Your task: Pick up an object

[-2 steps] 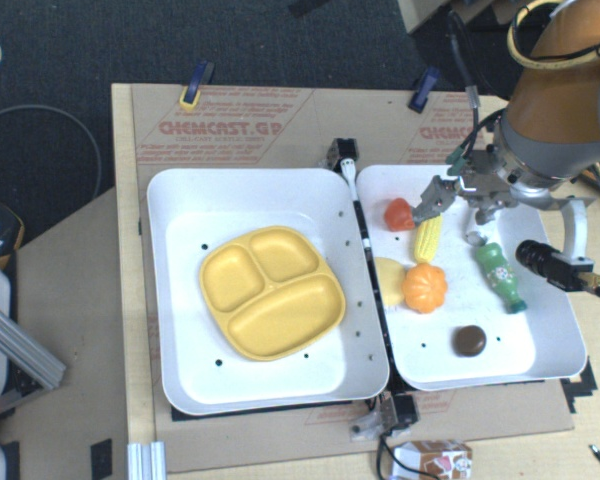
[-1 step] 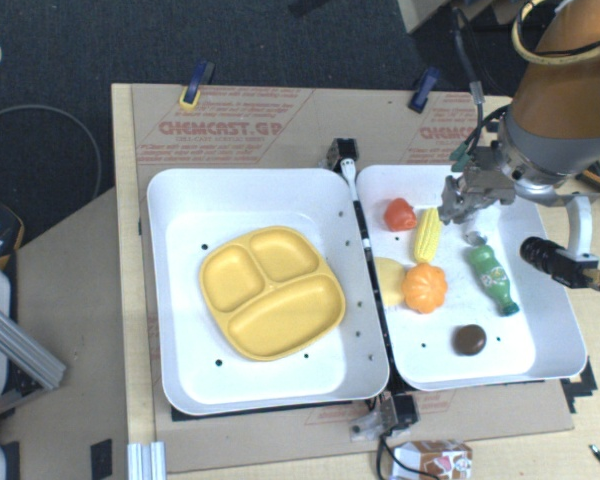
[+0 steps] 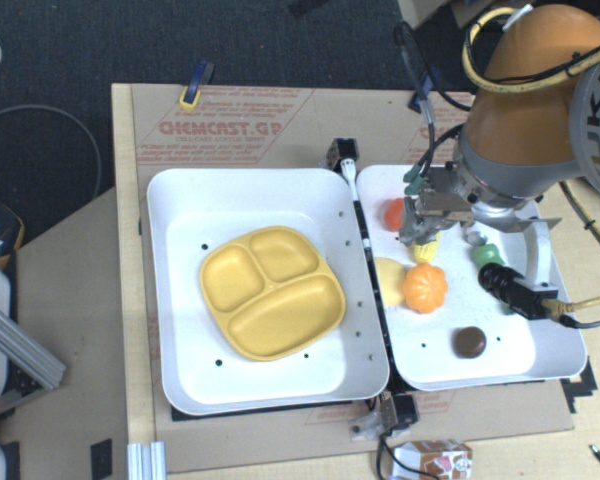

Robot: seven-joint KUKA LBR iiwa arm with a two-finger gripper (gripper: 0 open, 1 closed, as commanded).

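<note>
Dark carpet surrounds a bench (image 3: 230,128) topped with brown cardboard, bearing 2 white bins side by side. Left bin (image 3: 170,268) holds a yellow divided plate (image 3: 271,291), lying flat near its middle. Right bin (image 3: 540,353) holds several small things: a red piece (image 3: 393,213) near the dividing wall, an orange ball (image 3: 424,288) with a pale yellow piece (image 3: 388,280) touching its left, a green piece (image 3: 486,254) and a brown disc (image 3: 469,342) toward the front. Arm (image 3: 525,98) reaches in from the right, its gripper (image 3: 425,230) low over the right bin, above a small yellow item (image 3: 425,252) just behind the ball. Whether it grips anything cannot be told.
</note>
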